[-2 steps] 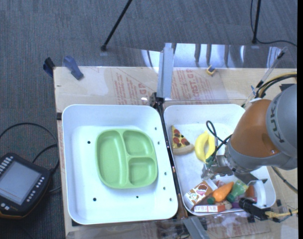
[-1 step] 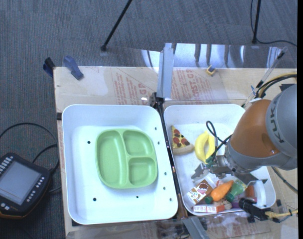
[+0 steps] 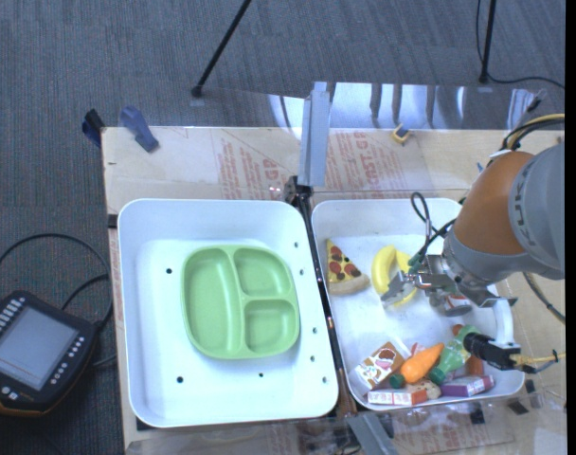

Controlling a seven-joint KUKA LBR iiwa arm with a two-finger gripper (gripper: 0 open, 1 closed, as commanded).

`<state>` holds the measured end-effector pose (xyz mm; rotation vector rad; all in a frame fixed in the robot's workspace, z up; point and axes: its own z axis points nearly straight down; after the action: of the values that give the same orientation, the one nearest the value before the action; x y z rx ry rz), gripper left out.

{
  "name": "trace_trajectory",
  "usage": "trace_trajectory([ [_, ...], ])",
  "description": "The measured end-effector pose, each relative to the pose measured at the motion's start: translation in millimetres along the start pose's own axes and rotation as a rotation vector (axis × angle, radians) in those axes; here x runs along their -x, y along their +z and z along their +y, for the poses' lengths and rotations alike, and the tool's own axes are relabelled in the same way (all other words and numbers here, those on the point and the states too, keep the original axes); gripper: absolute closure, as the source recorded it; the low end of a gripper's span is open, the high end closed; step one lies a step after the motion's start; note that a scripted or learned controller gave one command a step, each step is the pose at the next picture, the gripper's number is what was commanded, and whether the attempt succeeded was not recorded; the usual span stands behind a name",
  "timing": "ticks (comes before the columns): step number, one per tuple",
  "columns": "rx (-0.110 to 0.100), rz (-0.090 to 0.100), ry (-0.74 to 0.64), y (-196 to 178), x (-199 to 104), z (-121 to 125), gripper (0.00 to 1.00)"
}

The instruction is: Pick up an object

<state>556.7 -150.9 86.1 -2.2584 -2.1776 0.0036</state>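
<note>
A: Hand (image 3: 399, 290) sits low over the banana (image 3: 387, 265) in the right bin (image 3: 364, 211), metal tips at the banana's lower right end. Fingers look slightly parted, one tip on the peel, but I cannot tell for certain whether they are spread or closed, and nothing shows the fruit actually clamped between them.

B: Noted. Neighbours, taking the banana as reference?

A: Pizza slice (image 3: 343, 265) just to its left, near but apart. Below and to the right, well apart, a heap along the bin's near wall: carrot (image 3: 421, 362), a small carton (image 3: 380, 364), a green piece (image 3: 449, 356) and a few small boxes. Left bin (image 3: 146, 245), far to the banana's left, holds the green divided plate (image 3: 241, 301).

B: Judgement on the step?

A: Closing on the banana, I think. To do it well: straddle the curve across its narrow width, not along its length, and grip nearer the middle than the tip so it does not swing or squirt out. Lift straight up; the pizza slice is close enough to be nudged by a sideways drag.

B: What can't be read?

A: The wrist and its cables cover the banana's right edge, so contact on that side is hidden. The far fingertip merges with grey hardware. Items in the heap overlap; labels are too small. Arm (image 3: 515, 226) is cut off at the right of the camera view. Bench (image 3: 212, 159) is partly covered by both bins.
</note>
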Motion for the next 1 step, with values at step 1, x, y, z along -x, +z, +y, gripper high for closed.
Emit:
trace_trajectory([
  [1,-0.001,0.013,-0.026,-0.3,15.4,50.8,0.0],
])
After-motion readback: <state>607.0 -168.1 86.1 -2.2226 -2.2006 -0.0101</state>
